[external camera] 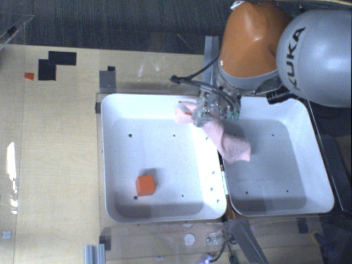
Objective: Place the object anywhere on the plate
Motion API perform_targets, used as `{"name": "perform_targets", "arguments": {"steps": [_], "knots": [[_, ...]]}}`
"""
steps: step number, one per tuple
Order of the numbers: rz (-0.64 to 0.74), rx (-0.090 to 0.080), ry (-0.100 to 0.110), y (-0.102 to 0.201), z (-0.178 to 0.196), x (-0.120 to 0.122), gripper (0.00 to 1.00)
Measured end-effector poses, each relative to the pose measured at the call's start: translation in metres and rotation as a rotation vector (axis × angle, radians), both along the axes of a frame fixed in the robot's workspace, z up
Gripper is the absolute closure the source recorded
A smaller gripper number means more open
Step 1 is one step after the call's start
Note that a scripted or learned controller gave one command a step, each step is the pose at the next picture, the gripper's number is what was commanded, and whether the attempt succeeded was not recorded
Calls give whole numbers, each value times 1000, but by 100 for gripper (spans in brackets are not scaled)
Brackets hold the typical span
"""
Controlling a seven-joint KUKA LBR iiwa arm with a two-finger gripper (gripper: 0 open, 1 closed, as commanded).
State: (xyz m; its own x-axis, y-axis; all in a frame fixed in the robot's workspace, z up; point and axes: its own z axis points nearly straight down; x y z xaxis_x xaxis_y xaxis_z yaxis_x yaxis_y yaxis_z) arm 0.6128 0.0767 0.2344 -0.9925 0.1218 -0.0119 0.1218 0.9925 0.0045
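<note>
A pale wooden counter (pixel 55 164) spreads beneath a dark floor strip at the top, bearing black blocky markings (pixel 54 64) and a tiny orange square (pixel 28 76) near its upper left. Moving rightward, the left bin (pixel 118 147) sits white and shallow, with an orange cube (pixel 146 185) resting on its floor toward the lower middle, well apart from everything else. Near that bin's upper right corner, a pink cloth (pixel 226 142) drapes downward and to the right, crossing over the shared rims where the two bins meet (its upper end bunches just left of the rim, its lower end hangs over the right bin's left edge). The pincer (pixel 212 113) sits right at the cloth's upper part, touching it, and the cloth seems to hang from it, though whether the pincer is apart or clamped on the fabric cannot be told from this angle. Above it rises the arm's orange band (pixel 250 34), joined to the grey housing (pixel 319 54) marked KUKA at far right. The right bin (pixel 291 202) lies below the arm, its floor dotted with small dark holes.
</note>
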Motion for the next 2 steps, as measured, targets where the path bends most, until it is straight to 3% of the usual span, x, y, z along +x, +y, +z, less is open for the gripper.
{"name": "perform_targets", "arguments": {"steps": [1, 2], "knots": [[123, -1, 2, 50, -10, 25, 100], [127, 1, 0, 101, -7, 42, 100]]}}
